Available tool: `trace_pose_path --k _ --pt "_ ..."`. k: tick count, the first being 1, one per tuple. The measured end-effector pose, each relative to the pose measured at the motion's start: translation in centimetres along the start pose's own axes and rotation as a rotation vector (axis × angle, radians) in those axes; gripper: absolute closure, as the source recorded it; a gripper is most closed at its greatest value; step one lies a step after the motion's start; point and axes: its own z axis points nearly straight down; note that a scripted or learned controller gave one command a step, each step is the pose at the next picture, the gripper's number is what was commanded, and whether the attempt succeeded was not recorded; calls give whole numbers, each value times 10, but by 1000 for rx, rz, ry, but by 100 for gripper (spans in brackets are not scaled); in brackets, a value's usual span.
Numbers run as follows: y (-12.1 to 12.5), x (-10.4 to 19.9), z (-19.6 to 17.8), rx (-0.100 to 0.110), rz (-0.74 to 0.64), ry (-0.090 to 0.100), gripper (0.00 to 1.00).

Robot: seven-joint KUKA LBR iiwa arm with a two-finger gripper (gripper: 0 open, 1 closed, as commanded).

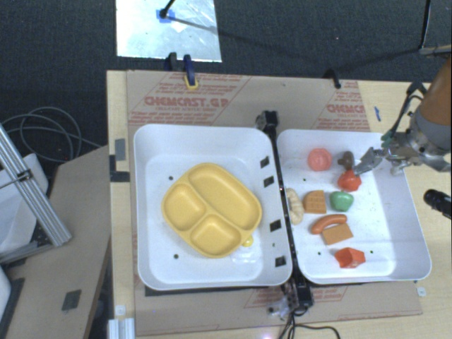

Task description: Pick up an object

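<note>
tomato [349, 181] lies just beside end effector [369, 162].

The arm [434, 115] enters from the right edge of the view, at about mid-height. Its orange band shows at the upper right, and below it sits the grey wrist. From the wrist the metal gripper [369, 162] juts out to the left and slightly down, at a slant. Its tip looks narrow and pointed from this angle, and the fingers are too small and blurred to tell apart. Thin cables run up along the wrist toward the orange band. A dark part of the arm shows lower down at the right edge.
</note>
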Motion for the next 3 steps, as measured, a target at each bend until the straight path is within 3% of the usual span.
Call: trace_pose_path --k 1,2,3 --pt "-6 -13 108 4 3 1 0" --pt "-4 -13 91 -3 1 -1 100" --pt "19 85 86 -1 -9 2 100"
